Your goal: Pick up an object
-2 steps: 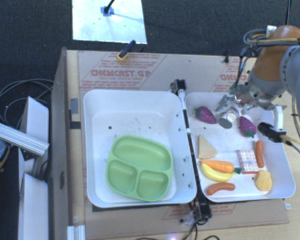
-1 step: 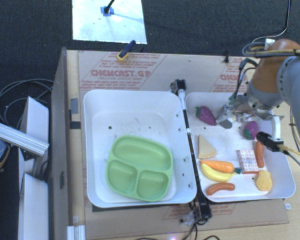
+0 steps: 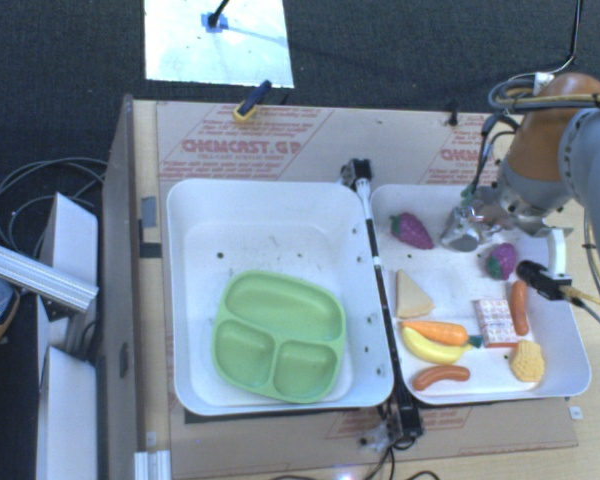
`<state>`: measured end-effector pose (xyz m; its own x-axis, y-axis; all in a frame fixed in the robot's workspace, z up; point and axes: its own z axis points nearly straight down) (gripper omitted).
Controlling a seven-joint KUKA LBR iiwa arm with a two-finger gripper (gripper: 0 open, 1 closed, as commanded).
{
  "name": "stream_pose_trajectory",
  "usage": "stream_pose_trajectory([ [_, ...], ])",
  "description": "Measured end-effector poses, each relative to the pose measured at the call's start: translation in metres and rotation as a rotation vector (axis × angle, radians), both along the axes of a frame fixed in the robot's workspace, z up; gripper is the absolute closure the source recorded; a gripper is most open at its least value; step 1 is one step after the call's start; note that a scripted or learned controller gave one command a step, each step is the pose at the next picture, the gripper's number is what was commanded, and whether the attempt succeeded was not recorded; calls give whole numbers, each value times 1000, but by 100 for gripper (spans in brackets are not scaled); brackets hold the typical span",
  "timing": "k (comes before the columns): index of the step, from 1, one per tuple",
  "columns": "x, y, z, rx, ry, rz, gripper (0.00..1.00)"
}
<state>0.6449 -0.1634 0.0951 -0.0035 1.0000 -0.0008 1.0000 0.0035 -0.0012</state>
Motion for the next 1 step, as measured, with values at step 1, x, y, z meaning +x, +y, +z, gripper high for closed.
stream_pose_trajectory([
  [1, 9, 80, 102, 1, -7, 2, 100],
])
